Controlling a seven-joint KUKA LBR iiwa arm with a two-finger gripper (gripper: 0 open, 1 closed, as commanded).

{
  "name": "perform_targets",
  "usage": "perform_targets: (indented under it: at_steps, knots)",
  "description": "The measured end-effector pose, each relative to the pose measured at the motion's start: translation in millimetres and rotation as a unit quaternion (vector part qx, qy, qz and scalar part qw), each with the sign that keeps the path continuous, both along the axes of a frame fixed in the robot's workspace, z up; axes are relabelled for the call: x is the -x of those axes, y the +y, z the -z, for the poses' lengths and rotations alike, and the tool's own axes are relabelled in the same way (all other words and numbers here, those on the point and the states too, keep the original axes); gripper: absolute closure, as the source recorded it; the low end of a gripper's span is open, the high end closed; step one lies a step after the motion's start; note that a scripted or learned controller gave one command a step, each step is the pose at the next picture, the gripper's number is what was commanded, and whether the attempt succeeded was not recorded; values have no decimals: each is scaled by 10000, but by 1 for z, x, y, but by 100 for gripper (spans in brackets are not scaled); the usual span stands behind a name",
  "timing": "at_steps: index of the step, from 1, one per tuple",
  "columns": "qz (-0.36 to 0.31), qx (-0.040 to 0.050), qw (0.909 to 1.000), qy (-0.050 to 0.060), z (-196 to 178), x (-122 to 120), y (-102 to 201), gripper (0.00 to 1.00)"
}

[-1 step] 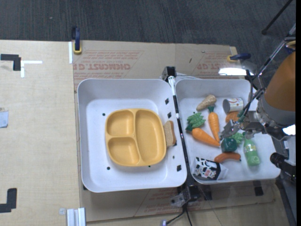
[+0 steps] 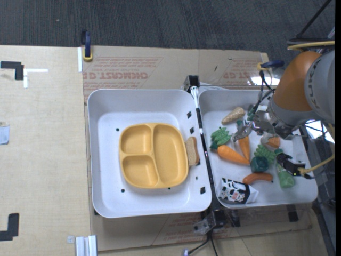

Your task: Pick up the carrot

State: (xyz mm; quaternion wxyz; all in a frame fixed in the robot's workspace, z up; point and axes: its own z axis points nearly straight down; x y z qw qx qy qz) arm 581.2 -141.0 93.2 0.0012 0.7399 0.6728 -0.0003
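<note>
1. Camera view from above the bench takes in two shallow white plastic bins side by side, the left bin (image 2: 101, 143) and the right bin (image 2: 303, 193), resting on brown cardboard (image 2: 122, 71).
2. A round yellow plastic plate with three compartments (image 2: 153, 155) lies in the middle of the left bin, and a tan slice of toy bread (image 2: 192, 151) leans against the plate's 3 o'clock edge.
3. The grey arm with its orange band (image 2: 298, 81) comes in from 2 o'clock and bends down over the right bin.
4. Its two-finger metal gripper (image 2: 244, 130) hangs over the upper end of a slim orange toy carrot (image 2: 244, 148), which stands nearly vertical in the picture near the bin's centre.
5. Whether the gripper is spread or pressed together cannot be told; the carrot is not clearly between its tips.
6. A second, fatter orange carrot (image 2: 233, 154) lies slanted just at 8 o'clock of the slim one, touching it.
7. A green leafy toy vegetable (image 2: 219, 138) sits at 9 o'clock of the carrots, and a beige toy mushroom-like piece (image 2: 233, 115) lies at 11 o'clock.
8. A dark green toy broccoli cluster (image 2: 263, 158) sits at 3 o'clock of the carrots, with a red-orange sausage-shaped toy (image 2: 258, 178) below it.
9. A black-and-white patterned carton (image 2: 235, 192) lies at 6 o'clock, near the bin's front wall.
</note>
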Motion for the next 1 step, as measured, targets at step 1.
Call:
perform_targets:
  at_steps: [1]
  knots:
    - [16, -1, 10000, 10, -9, 0, 0, 100]
